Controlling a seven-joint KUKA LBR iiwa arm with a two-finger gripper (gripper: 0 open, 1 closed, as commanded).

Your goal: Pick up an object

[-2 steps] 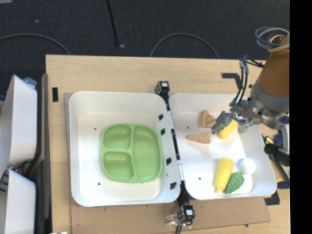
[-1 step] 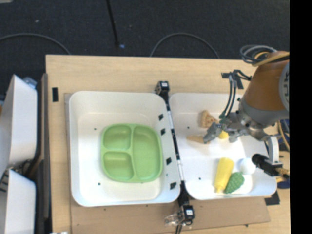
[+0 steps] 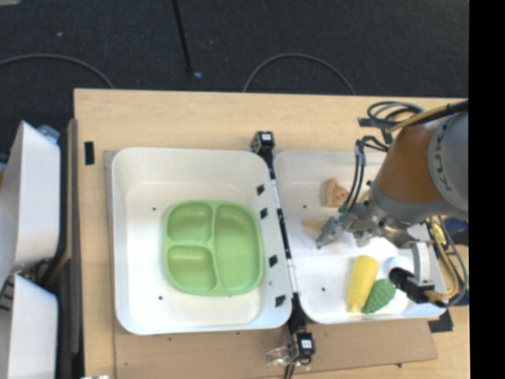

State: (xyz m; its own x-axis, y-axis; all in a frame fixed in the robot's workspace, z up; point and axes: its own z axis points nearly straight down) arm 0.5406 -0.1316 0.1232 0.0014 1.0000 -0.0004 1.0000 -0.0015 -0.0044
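My arm: grey with an orange band (image 3: 410,168), reaching in from the right and bent down over the right bin.
My claw (image 3: 341,229): low over the middle of the right bin, pointing toward the divider between the bins; I cannot tell how far it is open, and I see nothing between its tips.
Right shallow white plastic bin (image 3: 304,172): sits on the desk, touching the left bin along their shared edge.
Small tan chunky piece (image 3: 335,193): in the far part of the right bin, just beyond my claw, apart from it.
Pale tan flat scrap (image 3: 313,223): on the bin floor just left of my claw; whether they touch I cannot tell.
Yellow corn-cob-shaped toy (image 3: 362,281): lying in the near part of the right bin, near side of my claw, well clear of it.
Green bumpy rounded toy (image 3: 380,296): right beside the yellow cob, touching or nearly so, by the near wall.
Left shallow white plastic bin (image 3: 134,212): beside the right one.
Light green sectioned plastic plate (image 3: 213,247): flat in the middle of the left bin, three compartments facing up.
Light wooden desk (image 3: 158,117): carries both bins.
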